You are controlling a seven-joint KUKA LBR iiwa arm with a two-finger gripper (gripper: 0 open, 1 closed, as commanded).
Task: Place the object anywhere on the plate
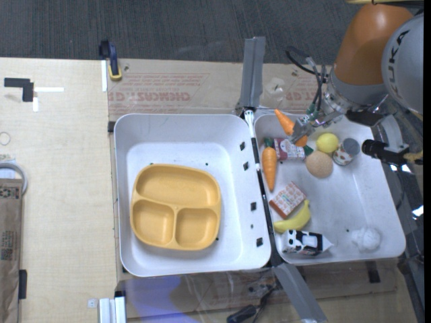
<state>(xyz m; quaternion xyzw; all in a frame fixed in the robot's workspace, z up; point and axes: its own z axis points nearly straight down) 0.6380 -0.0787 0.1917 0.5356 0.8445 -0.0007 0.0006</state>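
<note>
The yellow three-compartment plate (178, 206) lies in the left white bin (128, 180) with nothing on it. My gripper (308, 122) hangs over the far left part of the right bin (384, 200). Directly at its tip lie a small orange carrot piece (283, 122) and another orange bit (300, 139). The arm's body hides how the gripper meets them. A longer carrot (269, 167) lies along the right bin's left wall.
The right bin also holds a lemon (327, 142), a tan ball (320, 165), a small can (347, 151), a dark red packet (289, 150), a snack box (287, 198), a banana (296, 219), a cow toy (301, 242) and a white lump (366, 237). A grey divider post (252, 73) stands between the bins.
</note>
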